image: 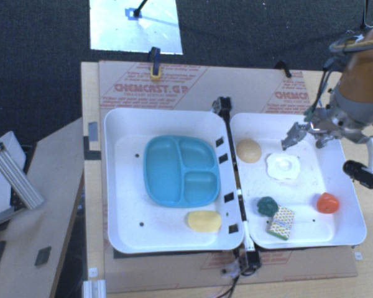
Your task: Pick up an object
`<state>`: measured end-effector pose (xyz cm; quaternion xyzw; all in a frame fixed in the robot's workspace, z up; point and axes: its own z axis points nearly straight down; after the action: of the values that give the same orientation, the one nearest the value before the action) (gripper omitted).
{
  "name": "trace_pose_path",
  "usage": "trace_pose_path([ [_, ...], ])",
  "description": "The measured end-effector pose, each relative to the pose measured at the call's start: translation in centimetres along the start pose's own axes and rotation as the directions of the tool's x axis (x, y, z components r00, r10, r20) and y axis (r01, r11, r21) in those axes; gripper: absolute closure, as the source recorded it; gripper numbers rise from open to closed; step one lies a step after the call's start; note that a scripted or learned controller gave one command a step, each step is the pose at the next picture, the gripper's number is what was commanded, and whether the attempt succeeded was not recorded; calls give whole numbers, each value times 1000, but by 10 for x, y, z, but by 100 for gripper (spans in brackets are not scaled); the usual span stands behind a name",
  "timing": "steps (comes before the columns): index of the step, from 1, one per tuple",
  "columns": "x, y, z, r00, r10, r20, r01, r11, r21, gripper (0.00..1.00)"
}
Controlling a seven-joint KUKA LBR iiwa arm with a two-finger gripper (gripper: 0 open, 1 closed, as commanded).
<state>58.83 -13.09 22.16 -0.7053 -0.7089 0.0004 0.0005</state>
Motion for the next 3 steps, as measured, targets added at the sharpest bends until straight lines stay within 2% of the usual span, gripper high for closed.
trace_pose_path([
  [2, 2, -4, 126, 1000, 3, 0, -3, 1000, 2, 0],
  [3, 1, -3, 111, 1000, 4, 1, -4, 1000, -4, 100],
])
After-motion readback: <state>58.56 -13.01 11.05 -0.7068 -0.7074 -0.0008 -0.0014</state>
